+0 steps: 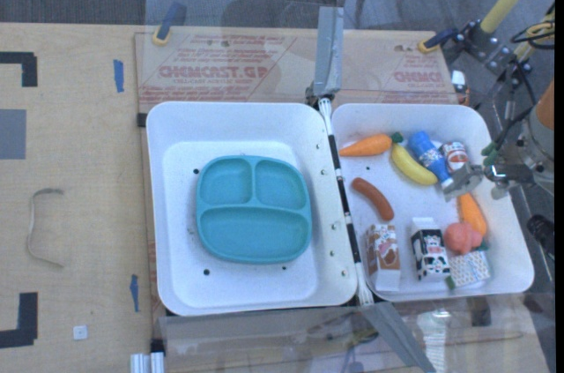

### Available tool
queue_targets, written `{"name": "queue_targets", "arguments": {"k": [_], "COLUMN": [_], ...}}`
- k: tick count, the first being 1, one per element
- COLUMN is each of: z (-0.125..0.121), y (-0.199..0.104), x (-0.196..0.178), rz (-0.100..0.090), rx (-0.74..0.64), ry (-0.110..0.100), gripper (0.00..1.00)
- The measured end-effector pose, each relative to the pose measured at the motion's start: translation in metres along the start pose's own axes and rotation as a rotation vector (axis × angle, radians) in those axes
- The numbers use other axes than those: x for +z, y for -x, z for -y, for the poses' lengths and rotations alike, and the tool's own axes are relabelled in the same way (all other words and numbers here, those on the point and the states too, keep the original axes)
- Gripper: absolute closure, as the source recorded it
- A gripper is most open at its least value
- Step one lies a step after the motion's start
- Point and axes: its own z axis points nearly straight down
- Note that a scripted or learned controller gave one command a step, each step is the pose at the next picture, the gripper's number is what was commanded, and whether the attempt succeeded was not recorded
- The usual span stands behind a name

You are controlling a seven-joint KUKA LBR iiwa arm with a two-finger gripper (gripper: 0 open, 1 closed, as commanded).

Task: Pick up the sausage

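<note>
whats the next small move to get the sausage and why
Probably shift the hand left across the right bin until it is above the sausage. The hand sits near the bin's right side by the banana and a can, while the sausage lies apart near the left wall.

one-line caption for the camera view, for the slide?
Gripper hovers at the right bin's far side near the banana, apart from the sausage; teal plate in left bin.

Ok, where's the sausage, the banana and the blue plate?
sausage [373, 197]: camera view, middle of its reddish body.
banana [411, 166]: camera view, middle of its yellow curve.
blue plate [254, 243]: camera view, floor of its big front compartment.
</note>
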Motion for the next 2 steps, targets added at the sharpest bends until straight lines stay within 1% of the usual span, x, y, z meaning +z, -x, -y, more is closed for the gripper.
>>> {"name": "queue_targets", "arguments": {"k": [1, 2], "z": [-0.0132, -0.0131], "y": [-0.0794, -0.0749], "x": [0.1213, 0.1120], "rz": [0.001, 0.003], "rx": [0.017, 0.028], "ry": [0.003, 0.005], "gripper": [0.00, 1.00]}}
